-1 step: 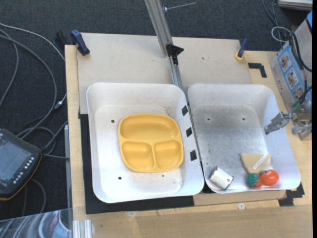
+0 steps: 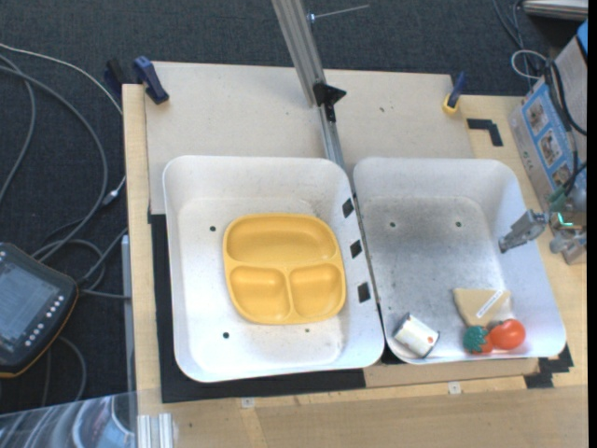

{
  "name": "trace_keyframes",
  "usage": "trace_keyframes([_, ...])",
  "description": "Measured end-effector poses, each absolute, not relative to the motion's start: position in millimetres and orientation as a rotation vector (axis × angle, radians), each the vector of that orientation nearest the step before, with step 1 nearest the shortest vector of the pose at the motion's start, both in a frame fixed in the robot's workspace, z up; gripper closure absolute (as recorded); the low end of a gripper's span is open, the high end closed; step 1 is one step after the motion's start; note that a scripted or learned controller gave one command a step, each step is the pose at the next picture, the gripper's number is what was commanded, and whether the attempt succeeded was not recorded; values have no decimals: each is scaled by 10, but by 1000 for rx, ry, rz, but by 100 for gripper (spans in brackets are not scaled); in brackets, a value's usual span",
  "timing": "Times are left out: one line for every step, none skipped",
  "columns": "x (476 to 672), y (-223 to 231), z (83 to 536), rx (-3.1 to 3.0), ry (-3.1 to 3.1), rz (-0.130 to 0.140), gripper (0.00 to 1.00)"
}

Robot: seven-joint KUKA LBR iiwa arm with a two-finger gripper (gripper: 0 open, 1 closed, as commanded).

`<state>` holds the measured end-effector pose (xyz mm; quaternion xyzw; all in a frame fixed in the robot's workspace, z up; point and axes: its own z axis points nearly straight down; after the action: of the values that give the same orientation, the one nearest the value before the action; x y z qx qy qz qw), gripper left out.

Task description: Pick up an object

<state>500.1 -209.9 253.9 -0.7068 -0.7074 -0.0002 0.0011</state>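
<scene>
Gripper [image 2: 541, 234] sits at the right bin's [image 2: 438, 180] edge, can't tell its state; probably staging, since the tan wedge [image 2: 480, 303] and round red-and-green toy [image 2: 497, 336] lie just below.

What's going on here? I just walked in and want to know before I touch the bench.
A robot arm is set to pick up an object from the bins. Its tool sits at the right edge of the right bin, holding nothing. The loose items lie along that bin's near edge: a small white cup on its side, a tan wedge, and a red and green toy. The left bin holds a yellow divided tray.
</scene>
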Motion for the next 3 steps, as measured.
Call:
trace_keyframes([5007, -2083, 2118, -2217, -2218, 3, 0])
trace_keyframes([4944, -2070, 1496, -2216, -2215, 4, 0])
trace_keyframes([4952, -2066, 992, -2221, -2221, -1, 0])
